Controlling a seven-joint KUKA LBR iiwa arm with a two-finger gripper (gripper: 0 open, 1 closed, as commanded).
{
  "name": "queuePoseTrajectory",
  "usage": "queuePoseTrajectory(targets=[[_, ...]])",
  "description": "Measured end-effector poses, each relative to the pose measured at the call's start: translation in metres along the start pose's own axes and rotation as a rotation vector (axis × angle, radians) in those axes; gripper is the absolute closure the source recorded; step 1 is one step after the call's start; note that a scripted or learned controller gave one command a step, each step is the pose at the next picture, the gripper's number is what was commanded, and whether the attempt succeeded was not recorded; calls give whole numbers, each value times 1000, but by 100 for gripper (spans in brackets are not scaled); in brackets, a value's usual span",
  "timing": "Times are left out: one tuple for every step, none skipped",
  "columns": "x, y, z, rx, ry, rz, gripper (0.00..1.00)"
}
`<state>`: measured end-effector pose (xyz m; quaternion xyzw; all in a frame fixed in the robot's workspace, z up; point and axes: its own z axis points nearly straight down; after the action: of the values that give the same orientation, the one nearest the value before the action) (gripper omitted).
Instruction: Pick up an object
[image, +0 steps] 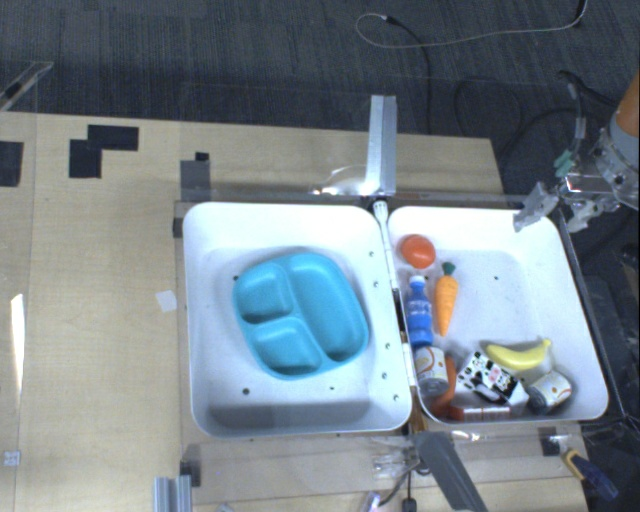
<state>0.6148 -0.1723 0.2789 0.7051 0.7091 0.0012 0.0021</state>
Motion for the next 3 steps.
queuePoseTrajectory(targets=[[77, 24, 110, 0, 1, -184, 0], [68, -3, 189, -8, -1, -270, 0], [70, -1, 177, -14, 0, -273, 100]])
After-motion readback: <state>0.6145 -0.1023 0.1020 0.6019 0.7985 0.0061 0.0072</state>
